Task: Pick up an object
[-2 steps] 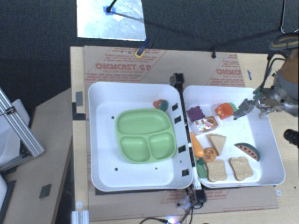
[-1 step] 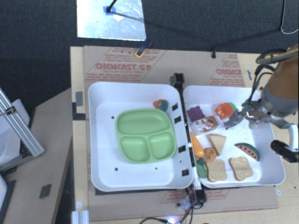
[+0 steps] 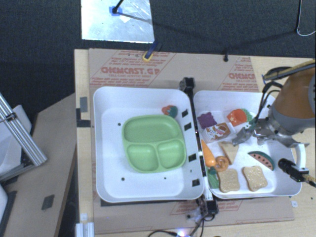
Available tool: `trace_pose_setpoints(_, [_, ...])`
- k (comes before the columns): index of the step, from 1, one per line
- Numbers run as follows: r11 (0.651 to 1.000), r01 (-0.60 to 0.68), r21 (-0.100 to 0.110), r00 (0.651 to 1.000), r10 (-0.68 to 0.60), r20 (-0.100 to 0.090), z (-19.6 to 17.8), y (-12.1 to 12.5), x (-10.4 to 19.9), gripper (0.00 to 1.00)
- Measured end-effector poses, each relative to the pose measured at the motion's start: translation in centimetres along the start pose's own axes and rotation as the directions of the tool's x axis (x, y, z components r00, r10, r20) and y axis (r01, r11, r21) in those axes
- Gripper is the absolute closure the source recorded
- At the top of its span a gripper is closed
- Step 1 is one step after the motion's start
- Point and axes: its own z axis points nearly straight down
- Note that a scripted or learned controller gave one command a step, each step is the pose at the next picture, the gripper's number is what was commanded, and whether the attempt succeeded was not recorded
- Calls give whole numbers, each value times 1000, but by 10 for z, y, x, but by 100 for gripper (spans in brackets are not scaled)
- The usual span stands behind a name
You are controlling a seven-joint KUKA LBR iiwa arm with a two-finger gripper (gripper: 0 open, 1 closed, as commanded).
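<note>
White plastic is what you are looking at across the bench: two shallow bins are sitting side by side on a sheet of brown board. The left bin is carrying a green divided plate with three compartments, and a small red and green toy is lying just beside the plate's upper right corner.

The right bin is holding the play food you are after. A purple piece is lying near its upper left, a red and white packet is sitting just below that, and a red-orange toy with a green tip is resting to the right. An orange carrot is running along the left wall, with a pretzel touching its lower end. Two bread slices are lying side by side near the front wall, and a watermelon wedge is sitting just above the right one.

Red print on the board is reading "CHEMCAST GP", repeated behind both bins.

The gripper is reaching in from the right, low over the right bin between the packet and the watermelon wedge. You cannot tell from here how its jaws are standing, nor whether anything is between them.
</note>
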Motion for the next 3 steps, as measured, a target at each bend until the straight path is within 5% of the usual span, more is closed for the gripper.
trace_pose_setpoints(1, [1000, 1, -6, 1000, -1, -5, 41, 3, 2, 0])
trace_pose_setpoints(2, [1000, 3, -19, 1000, -3, 0, 26, 6, 0, 100])
trace_pose_setpoints(3, [1000, 3, -9, 1000, -3, 2, -33, 0, 4, 100])
